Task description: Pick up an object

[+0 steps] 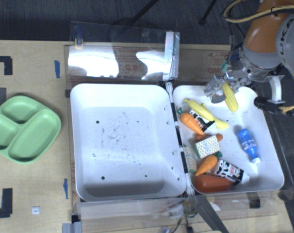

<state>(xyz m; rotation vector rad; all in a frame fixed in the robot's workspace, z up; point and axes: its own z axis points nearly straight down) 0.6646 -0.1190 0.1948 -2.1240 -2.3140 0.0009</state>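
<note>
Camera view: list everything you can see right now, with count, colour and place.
bins: 2, white, side by side on the bench
corn cob: 1, yellow, top of right bin, at the gripper
banana: 1, yellow, right bin, upper middle
carrots: 2, orange, right bin, left side
bottle: 1, blue, right bin, right side
sausage: 1, red-brown, right bin, bottom
divided plate: 1, green, bench at left
arm: 1, grey and orange, top right
gripper: 1, metallic, above right bin's top edge
</note>
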